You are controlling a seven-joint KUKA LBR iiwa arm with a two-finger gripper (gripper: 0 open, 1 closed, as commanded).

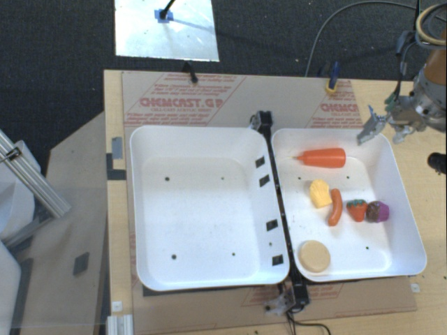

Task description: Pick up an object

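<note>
**Toy food waiting in the right bin, claw high at the corner**

While the claw [383,127] hangs spread and holding nothing over the far right corner of the right bin [401,187], no item has been taken. A carrot [323,158] lies near the far wall; a yellow piece [320,193], a sausage [335,207], a strawberry [357,210], a purple piece [377,211] and a round biscuit [314,256] lie nearer. All are judged light, stiff, smooth plastic, probably slippery. The carrot, lying apart, could be gripped across its thick middle; the clustered small pieces may be pushed aside.
</note>
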